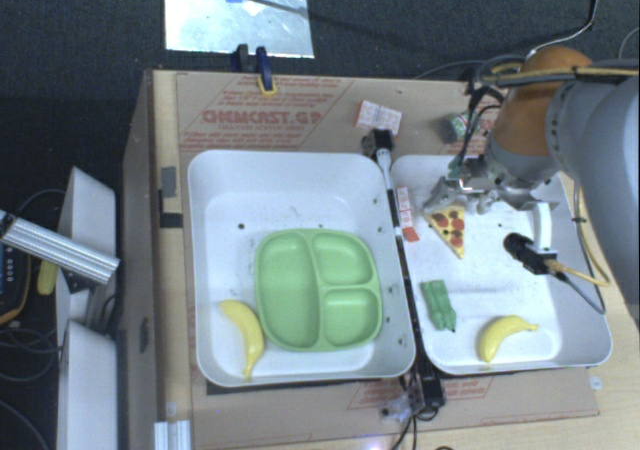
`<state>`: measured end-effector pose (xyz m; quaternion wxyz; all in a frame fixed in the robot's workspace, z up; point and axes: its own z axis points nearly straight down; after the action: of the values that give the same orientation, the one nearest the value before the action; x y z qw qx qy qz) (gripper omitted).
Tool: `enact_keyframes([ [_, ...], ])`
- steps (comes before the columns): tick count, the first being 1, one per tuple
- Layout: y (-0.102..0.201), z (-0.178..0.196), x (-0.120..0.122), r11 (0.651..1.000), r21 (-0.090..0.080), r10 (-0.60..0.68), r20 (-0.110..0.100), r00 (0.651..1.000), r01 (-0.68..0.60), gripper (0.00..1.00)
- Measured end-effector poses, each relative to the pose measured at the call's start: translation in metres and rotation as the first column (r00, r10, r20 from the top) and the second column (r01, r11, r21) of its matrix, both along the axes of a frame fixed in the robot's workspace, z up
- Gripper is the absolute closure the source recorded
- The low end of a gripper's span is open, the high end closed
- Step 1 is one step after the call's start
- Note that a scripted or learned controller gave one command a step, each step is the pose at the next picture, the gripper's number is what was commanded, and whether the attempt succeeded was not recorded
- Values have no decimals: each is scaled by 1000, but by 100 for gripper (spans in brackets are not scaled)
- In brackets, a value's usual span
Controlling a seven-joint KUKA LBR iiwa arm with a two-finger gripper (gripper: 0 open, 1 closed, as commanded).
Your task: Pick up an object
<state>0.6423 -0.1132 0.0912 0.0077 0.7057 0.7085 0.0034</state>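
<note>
Grey metal, the robot arm (590, 128) reaches in from the right over the right-hand white bin (580, 338). Its two-finger claw (462, 193) hangs at the bin's upper left; whether it is released or clenched cannot be told. A toy pizza slice (449, 229) lies just below the claw. Lower in the bin lie a green block (438, 303) and a yellow banana (503, 335). The left-hand white bin (215, 188) holds a green divided plate (318, 288) and a second banana (245, 335).

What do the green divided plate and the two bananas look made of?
Green divided plate: likely moulded plastic, smooth with a soft sheen. Banana beside it and banana in the right bin: probably plastic toys, judging by uniform yellow, unblemished skin.
</note>
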Motion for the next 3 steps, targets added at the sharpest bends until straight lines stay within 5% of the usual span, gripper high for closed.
enact_keyframes([
  [1,-44,63,6,1000,4,-2,-10,1000,2,0],
  [2,-22,11,13,1000,7,0,-15,1000,0,0],
  [3,-18,0,0,1000,2,-4,-2,1000,4,0],
])
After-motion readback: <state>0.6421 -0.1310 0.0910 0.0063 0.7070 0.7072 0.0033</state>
